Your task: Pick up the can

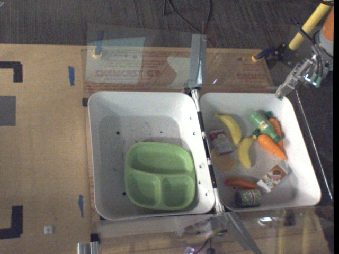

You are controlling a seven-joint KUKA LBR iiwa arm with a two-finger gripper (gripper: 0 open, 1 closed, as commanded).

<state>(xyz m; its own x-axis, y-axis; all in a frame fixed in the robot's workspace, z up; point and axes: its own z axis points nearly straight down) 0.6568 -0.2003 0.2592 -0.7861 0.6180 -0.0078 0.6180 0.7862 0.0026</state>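
Camera view, can [248, 197] in right bin [310, 192]

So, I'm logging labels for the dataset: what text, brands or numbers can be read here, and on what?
None can be read for certain.
Printed sheet behind the left bin: reddish lettering, too blurred.
Sheet behind the right bin: reddish print, too blurred.
Can: label illegible.
Small carton: print too small.
Packet: red and white label, unreadable.

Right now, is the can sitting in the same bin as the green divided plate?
No. The can lies at the near edge of the right bin, while the green plate sits in the left bin.
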